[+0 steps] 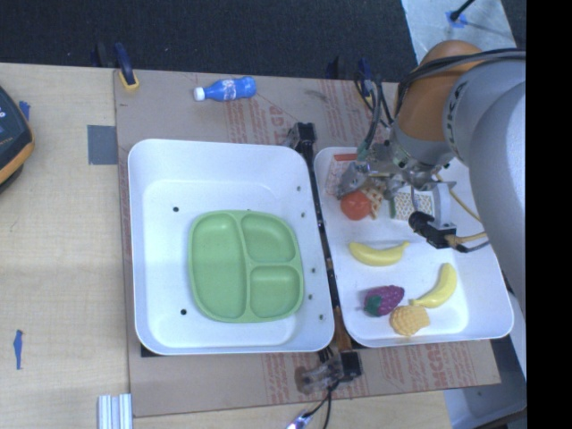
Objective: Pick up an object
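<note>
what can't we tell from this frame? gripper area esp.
- Gripper, camera view: cables and wrist hardware clutter it; whether it grips anything is unreadable.
- Red fruit: top edge tucked under the gripper, contact unclear.
- Right bin: far right corner covered by the arm.
- Blue bottle: label too small to read.
- Dark device: cut off by the left edge.

Grey arm [487,141] — orange band, black cables.

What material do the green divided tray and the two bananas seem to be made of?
Green tray: probably matte plastic, with an even pale colour and moulded compartments.
Bananas: likely toy plastic, with a uniform yellow and slightly glossy skin; real fruit cannot be excluded.
</note>
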Tool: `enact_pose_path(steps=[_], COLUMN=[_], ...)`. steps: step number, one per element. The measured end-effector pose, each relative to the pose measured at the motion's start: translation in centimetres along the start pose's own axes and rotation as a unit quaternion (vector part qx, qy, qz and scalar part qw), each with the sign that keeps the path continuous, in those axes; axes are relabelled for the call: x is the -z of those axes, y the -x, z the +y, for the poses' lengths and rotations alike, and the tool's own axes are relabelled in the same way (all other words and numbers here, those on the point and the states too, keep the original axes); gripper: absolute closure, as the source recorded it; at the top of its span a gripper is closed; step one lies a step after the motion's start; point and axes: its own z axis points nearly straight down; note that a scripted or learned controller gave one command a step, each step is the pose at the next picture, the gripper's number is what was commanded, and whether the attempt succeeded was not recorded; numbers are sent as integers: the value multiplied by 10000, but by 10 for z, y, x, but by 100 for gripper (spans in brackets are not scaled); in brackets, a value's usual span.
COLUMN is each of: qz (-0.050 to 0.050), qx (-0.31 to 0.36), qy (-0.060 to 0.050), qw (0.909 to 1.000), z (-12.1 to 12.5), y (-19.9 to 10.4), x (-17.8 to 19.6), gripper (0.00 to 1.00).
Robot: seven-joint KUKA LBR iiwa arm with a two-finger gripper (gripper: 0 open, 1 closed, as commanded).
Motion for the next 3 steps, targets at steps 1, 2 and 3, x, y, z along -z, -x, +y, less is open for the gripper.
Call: enact_pose_path(steps=[1, 2, 3], qz=[0, -6, -10], qx=[-10, -6, -1], qy=[0, 1, -6], qw=[10000, 10000, 10000], z=[-10, -29, -29], y=[1, -1, 0], x=[3, 0, 11], gripper=[0, 0, 100])
